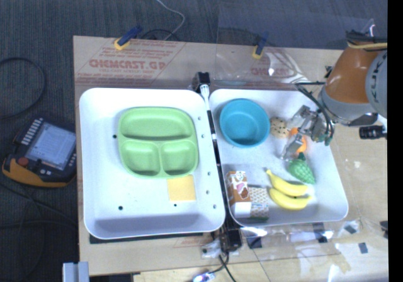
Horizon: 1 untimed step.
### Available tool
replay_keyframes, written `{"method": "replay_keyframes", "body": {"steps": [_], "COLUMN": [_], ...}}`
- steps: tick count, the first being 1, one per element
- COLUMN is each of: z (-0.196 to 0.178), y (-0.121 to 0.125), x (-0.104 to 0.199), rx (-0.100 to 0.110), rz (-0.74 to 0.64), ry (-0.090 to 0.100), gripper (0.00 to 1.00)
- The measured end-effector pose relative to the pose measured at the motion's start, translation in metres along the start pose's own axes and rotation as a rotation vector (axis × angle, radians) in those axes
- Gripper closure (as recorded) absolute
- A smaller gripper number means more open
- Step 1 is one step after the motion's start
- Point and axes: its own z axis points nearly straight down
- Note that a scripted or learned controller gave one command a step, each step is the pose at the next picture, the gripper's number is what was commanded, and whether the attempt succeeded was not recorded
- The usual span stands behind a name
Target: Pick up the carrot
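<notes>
We looked down on a bench bearing two white bins side by side. The left bin [101, 167] held a green tray [157, 140] with three compartments, and a yellow square [182, 188] lay just below the tray.

In the right bin [330, 177] a blue bowl [244, 121] sat near the upper left corner, with a small tan block [278, 126] just to its right. Two bananas [288, 191] lay toward the lower right, and a printed carton [245, 196] rested at the lower left.

The grey arm [356, 82], orange-banded above the wrist, reached in from the right, and its gripper [298, 138] was down over the bin's right half. We saw the carrot [303, 145] as a small patch of orange right at the gripper's tip, its green top [301, 170] spreading just below, above the bananas. Whether the fingers were parted or closed, or had any hold on the carrot, we could not tell; the metal parts overlapped the orange too closely.

Off the bench to the left, a handheld pendant [43, 152] with a screen lay on the dark carpet.
</notes>
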Motion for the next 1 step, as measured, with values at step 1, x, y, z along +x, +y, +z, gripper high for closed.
{"method": "replay_keyframes", "body": {"steps": [1], "z": [-0.0134], "y": [0.0006], "x": [-0.0043], "rx": [0.004], "rz": [-0.002], "ry": [-0.017], "gripper": [1.00]}}
